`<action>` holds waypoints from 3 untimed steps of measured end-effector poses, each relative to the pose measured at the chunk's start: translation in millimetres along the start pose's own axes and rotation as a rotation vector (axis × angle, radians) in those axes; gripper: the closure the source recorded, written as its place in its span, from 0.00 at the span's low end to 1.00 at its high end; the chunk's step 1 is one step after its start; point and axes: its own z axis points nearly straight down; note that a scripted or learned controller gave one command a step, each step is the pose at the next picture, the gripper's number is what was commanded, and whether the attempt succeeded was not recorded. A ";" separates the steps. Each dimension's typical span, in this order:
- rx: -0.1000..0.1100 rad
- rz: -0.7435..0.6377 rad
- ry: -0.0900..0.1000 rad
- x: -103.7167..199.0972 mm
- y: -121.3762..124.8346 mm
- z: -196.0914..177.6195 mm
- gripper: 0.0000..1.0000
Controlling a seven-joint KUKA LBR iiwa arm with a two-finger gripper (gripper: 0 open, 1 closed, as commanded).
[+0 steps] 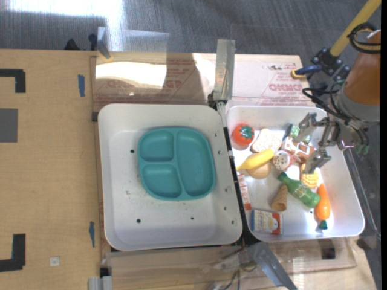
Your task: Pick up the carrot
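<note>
i see the carrot lying untouched near the front right corner of the right bin, just beside the green bottle, so by my reckoning the pick is not yet begun. my tool hangs over the clutter farther back, its fingers spread and holding nothing. the left bin carries a teal tray, and both sit on a cardboard-covered counter above grey floor.
</note>
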 end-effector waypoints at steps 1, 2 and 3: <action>0.003 0.003 -0.021 8.1 -22.1 57.4 0.00; 0.002 -0.045 -0.011 56.9 -55.7 96.2 0.00; 0.002 -0.050 -0.012 99.9 -55.8 95.9 0.00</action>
